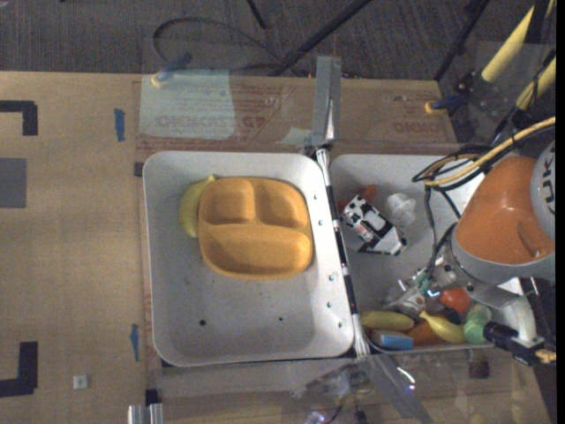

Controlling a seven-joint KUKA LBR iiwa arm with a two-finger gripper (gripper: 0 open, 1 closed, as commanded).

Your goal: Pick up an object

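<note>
The arm's orange band (503, 223) looms over the right bin (380, 170), and below it the claw (422, 291) is down among a cluster of small things at that bin's near edge. Its tip is lost in the clutter, so I cannot tell whether it is wide, narrow, or holding anything. Just beside it lie a yellow banana-shaped piece (387, 320), a blue piece (390, 339), a red piece (455, 299) and a green one (478, 323). Farther back in the same bin sits a black-and-white cow-patterned carton (371, 225), with what may be a small white bottle (401, 208) near it. The left bin (238, 325) holds an orange divided plate (255, 226), which partly covers a yellow object (191, 208).
</note>
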